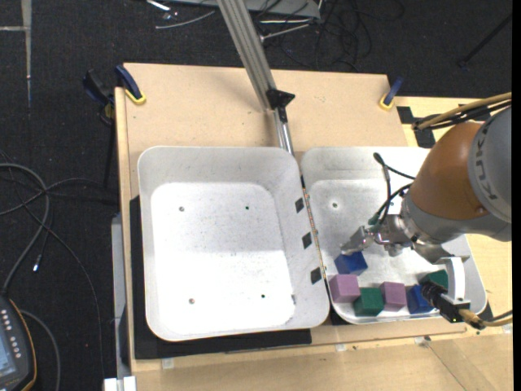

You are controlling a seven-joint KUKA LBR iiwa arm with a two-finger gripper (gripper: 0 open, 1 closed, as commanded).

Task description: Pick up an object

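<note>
Tan wooden bench (212, 112), dark cabled floor (57, 177)

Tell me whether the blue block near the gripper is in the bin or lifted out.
In the bin. The blue block lies on the right bin's floor just below the gripper, beside a purple block.

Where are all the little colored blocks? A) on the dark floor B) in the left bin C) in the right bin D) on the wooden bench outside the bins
C: the blue block, purple block, green block and the others beside them all lie near the front of the right bin, under the arm's gripper.
</note>
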